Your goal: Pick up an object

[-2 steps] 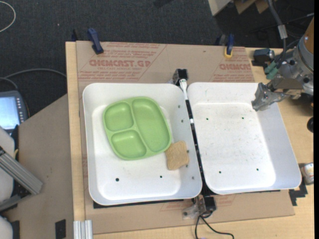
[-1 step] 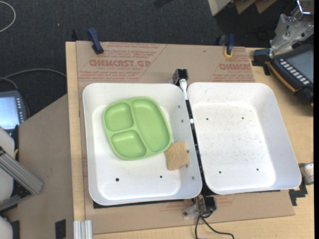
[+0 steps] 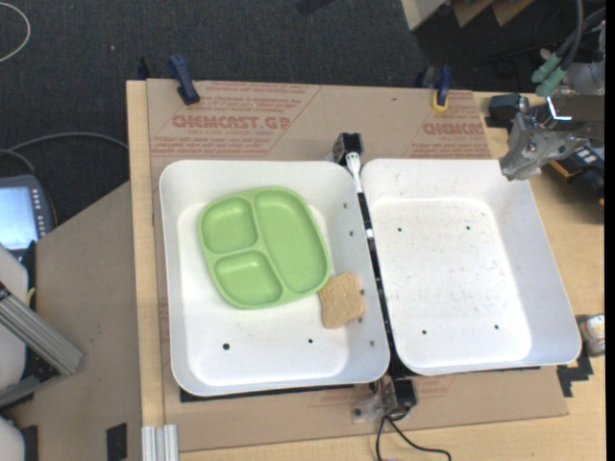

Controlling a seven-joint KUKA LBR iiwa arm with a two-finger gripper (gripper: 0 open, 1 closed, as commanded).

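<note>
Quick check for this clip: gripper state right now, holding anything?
Gripper: at the far right corner of the right bin, nothing seen in it; open or shut cannot be told from this view.

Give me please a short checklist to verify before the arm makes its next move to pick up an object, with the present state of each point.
1. An object is available to pick: ok. A green divided plate and a tan sponge-like piece lie in the left bin.
2. Objects are apart: not ok. The tan piece lies against the plate's lower right rim.
3. Gripper is over a target: not ok. It sits at the far right corner of the right bin, away from both objects.
4. Finger state: cannot tell.
5. Gripper holds something: cannot tell; no object shows at it.
</note>
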